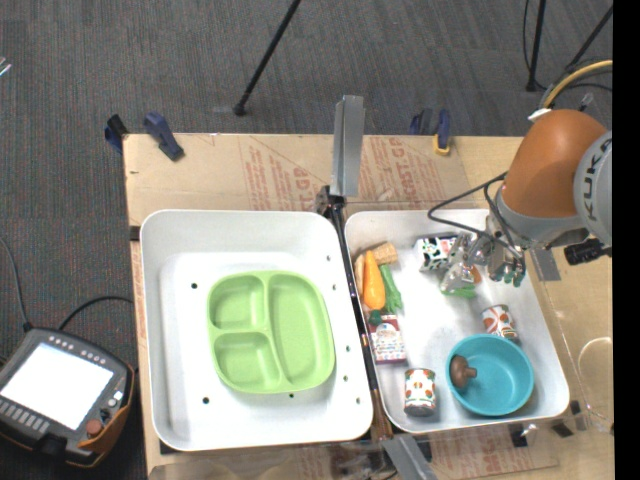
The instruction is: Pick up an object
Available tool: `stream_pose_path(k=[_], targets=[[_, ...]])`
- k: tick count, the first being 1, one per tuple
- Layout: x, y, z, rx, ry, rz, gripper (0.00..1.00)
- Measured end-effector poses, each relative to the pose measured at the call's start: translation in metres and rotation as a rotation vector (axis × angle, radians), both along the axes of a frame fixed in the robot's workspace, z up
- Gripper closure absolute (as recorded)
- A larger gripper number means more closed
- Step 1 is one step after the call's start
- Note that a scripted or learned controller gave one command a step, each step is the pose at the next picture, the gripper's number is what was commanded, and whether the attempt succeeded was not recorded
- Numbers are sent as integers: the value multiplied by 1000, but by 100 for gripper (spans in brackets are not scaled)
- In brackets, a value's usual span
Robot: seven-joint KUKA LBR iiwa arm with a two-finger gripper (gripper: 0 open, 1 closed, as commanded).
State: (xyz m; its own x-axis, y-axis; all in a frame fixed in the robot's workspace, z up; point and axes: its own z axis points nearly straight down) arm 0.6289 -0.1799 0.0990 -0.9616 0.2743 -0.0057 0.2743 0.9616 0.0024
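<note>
The right bin holds several small items. A black-and-white patterned cup lies at its far side. An orange carrot and a green vegetable rest along the left wall, with a small printed packet below them. Near the front stands a labelled can, and a second small can sits to the right. A blue bowl contains a brown lump. My gripper reaches down into the bin just right of the patterned cup, above a pale greenish piece.
The left bin carries a green divided plate. A grey upright post stands behind the gap between the bins. Clamps sit on the bench's far edge. A tablet pendant lies off the bench at lower left.
</note>
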Motion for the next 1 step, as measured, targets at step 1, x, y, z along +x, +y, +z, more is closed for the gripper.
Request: stream_pose_path(k=[1], targets=[[-29, -32, -10, 0, 3, -247, 100]])
